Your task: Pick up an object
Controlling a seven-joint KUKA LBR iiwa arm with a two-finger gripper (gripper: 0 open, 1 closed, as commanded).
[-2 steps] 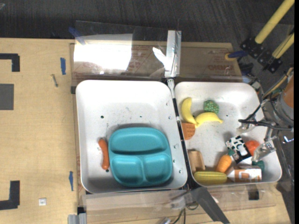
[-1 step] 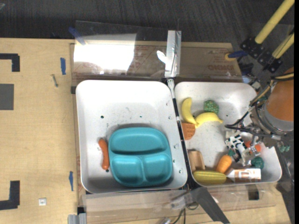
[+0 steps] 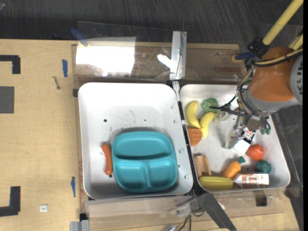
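Cardboard bench [image 3: 33,143], 2 white bins [image 3: 91,105], jaws [image 3: 239,139] above toys.

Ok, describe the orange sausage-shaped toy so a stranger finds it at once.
Start at the left bin, which holds a big teal divided tray. The toy sausage lies on the bin floor along the tray's left edge. It is the one small, slim orange piece in that bin.

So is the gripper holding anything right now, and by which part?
Cannot be told. The gripper hangs low in the right bin near a small white object, but any hold is unclear.
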